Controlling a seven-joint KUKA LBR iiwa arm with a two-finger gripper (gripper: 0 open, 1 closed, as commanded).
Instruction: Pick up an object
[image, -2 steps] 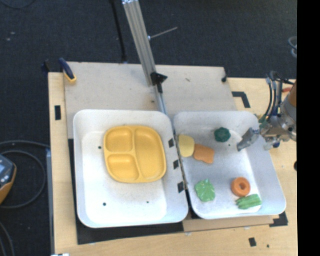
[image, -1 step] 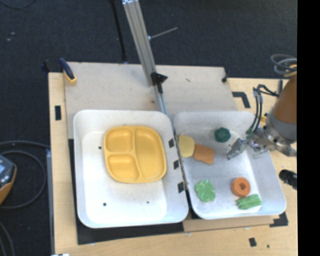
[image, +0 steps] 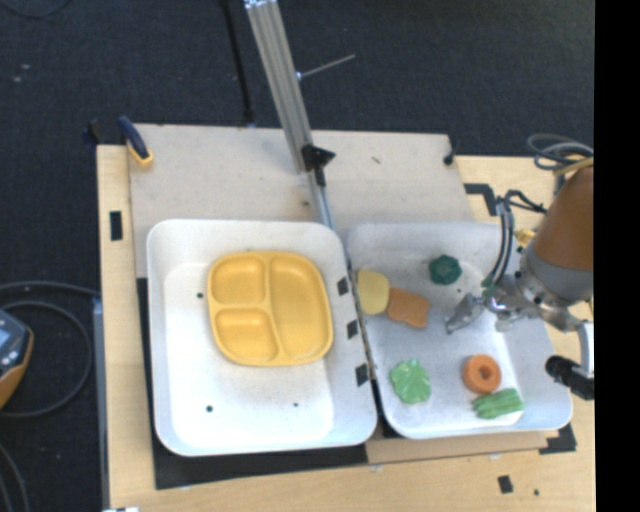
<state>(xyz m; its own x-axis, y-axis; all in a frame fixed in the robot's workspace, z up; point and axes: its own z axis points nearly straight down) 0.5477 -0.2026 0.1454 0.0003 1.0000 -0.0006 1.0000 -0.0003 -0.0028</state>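
A: Where does the gripper (image: 466, 318) sit?

B: Right of centre in the frame, low over the right bin (image: 400, 245); the arm (image: 563, 235) comes in from the right edge; the fingers seem slightly spread, with nothing between them, though the view is too coarse to be sure.

A: And the objects?

B: All in that bin; a dark green piece (image: 445, 268) at the upper middle; a yellow piece (image: 373, 292) touching an orange-brown block (image: 408, 308) on the left; a light green lump (image: 410, 382), an orange ring (image: 482, 374) and a green piece (image: 498, 403) along the bottom.

A: The left bin (image: 175, 330)?

B: It holds a yellow divided plate (image: 270, 307), lying flat.
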